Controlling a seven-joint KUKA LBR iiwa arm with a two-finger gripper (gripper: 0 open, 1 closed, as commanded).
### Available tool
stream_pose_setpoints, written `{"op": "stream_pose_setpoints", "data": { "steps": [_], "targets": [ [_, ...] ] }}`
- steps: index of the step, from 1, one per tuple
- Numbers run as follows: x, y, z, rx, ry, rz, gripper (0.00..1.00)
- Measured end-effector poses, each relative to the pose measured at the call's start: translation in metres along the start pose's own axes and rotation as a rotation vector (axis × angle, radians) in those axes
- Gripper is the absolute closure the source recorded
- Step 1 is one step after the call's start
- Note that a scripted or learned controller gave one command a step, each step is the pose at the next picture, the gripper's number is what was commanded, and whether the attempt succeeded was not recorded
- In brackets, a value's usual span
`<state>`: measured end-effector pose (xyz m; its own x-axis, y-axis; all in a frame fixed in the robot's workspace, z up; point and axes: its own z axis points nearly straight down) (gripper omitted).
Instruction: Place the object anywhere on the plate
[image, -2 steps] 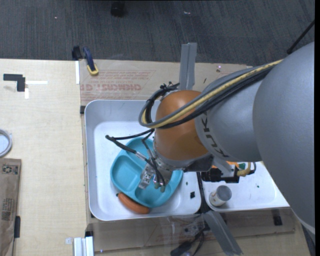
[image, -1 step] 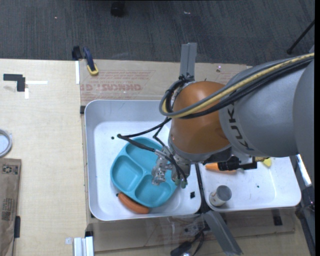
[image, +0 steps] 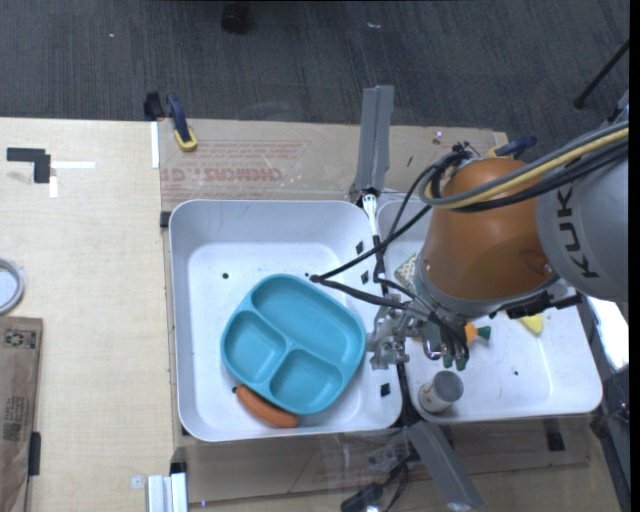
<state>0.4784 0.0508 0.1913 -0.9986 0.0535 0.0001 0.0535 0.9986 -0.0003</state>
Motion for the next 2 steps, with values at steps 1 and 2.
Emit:
{"op": "stream_pose_setpoints", "data": {
  "steps": [1, 2],
  "targets": [
    [0.006, 0.097, -0.011, -0.001, -0.001, -0.070, 1.00],
    [0.000, 0.172, 0.046, 0.000, 0.001, 0.009, 1.00]
  ]
}}
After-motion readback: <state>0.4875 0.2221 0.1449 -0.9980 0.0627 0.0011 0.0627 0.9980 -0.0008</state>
